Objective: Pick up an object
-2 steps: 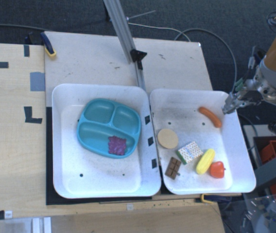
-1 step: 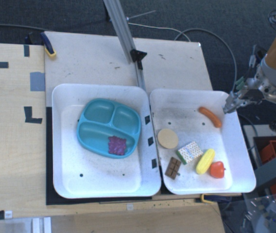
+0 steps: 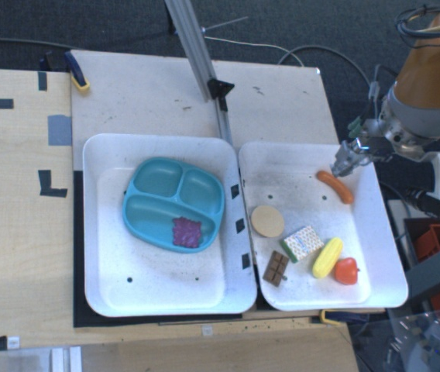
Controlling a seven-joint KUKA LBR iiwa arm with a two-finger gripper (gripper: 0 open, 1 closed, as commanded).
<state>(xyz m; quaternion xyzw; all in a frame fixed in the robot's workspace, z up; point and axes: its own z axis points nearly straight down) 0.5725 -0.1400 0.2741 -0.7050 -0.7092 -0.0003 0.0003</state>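
Observation:
My gripper (image 3: 344, 163) hangs over the right bin's (image 3: 297, 155) far right corner, just above the upper end of an orange sausage-shaped piece (image 3: 336, 187). Nothing shows between its fingers. Lower in that bin lie a tan round disc (image 3: 267, 221), a white and green patterned block (image 3: 304, 242), a brown chocolate bar (image 3: 276, 268), a yellow corn piece (image 3: 327, 257) and a red tomato-like piece (image 3: 346, 271).
The left bin (image 3: 104, 223) holds a blue divided plate (image 3: 175, 203) with a purple lump (image 3: 187, 232) in its near compartment. A slanted metal pole (image 3: 193, 37) rises behind the bins. The arm's orange band (image 3: 427, 68) sits at the right.

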